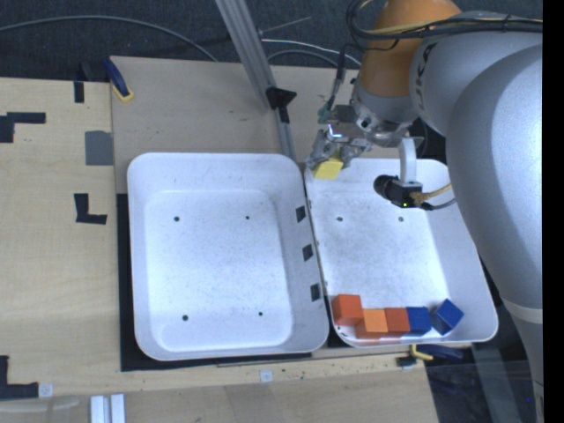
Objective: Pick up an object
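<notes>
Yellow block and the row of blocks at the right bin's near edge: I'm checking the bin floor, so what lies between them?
In the camera view, only bare white floor of the right bin lies between the yellow block and the row of blocks.

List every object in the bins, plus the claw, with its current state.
claw: shut on yellow block, above right bin's far corner
yellow block: lifted, held
orange blocks: resting against right bin's near wall
blue blocks: resting beside them
</notes>
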Controlling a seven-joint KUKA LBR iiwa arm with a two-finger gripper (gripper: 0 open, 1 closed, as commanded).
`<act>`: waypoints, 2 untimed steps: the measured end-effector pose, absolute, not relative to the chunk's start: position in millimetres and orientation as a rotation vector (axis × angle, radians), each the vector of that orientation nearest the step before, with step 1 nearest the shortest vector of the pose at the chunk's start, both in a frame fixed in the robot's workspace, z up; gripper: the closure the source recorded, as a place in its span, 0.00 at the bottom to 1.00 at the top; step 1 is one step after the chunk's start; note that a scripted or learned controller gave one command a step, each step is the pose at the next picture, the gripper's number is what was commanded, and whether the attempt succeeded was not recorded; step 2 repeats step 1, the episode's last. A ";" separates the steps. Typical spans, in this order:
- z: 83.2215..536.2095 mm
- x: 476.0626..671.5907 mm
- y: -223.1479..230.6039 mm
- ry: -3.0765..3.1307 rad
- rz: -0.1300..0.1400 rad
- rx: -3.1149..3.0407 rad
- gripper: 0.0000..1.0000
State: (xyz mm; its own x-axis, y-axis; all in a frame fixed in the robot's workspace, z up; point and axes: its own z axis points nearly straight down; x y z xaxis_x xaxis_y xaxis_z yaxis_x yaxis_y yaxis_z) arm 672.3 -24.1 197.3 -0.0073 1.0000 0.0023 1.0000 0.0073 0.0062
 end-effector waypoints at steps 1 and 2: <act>191.2 616.0 63.8 2.235 -0.002 2.215 1.00; 191.2 616.0 63.8 2.235 -0.002 2.215 1.00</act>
